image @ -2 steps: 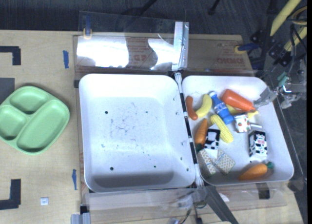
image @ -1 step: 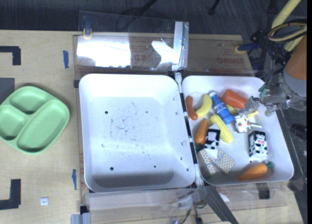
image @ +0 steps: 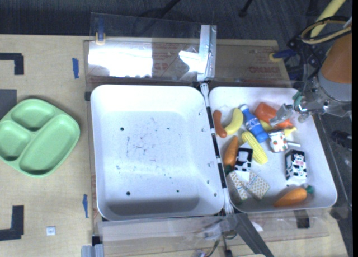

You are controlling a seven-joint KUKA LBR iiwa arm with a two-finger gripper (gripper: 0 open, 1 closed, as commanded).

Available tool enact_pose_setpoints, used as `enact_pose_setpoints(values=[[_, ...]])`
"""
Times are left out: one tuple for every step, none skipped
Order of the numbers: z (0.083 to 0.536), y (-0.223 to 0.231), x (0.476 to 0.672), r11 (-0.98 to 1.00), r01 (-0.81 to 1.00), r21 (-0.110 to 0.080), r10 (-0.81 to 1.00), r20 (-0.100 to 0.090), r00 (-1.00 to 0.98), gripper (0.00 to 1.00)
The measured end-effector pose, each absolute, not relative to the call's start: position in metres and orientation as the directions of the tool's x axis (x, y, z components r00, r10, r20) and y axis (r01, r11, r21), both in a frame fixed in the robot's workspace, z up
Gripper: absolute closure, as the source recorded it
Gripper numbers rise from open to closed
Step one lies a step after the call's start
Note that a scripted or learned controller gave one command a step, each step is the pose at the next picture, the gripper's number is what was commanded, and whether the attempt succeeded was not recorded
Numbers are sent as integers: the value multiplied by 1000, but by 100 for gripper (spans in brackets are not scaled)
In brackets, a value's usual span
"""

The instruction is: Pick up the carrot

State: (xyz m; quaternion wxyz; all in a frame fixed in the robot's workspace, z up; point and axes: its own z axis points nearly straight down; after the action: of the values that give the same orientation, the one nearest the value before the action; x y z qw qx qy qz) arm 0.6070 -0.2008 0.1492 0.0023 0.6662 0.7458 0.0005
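Camera view: carrot [image: 291,196] lies near-horizontal, green end right, slightly upward; tool [image: 295,106] state indiscernible.

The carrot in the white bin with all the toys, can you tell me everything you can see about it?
The carrot is a small orange toy, smooth like plastic, with a bit of green at its right end. It lies on its side, slightly slanted, near the front right corner of the right bin. A black-and-white cow-patterned carton stands just behind it, very close; whether they touch is unclear. The gripper is at the far side of the bin, well away from the carrot.
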Motion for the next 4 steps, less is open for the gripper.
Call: enact_pose_setpoints(values=[[141,-174,613,126,992,0,992,0,-126,0],[132,-162,647,450,893,5,893,-5,-450,0],[134,-137,652,386,923,6,923,-4,-386,0],[147,-138,654,386,922,13,923,-11,-386,100]])
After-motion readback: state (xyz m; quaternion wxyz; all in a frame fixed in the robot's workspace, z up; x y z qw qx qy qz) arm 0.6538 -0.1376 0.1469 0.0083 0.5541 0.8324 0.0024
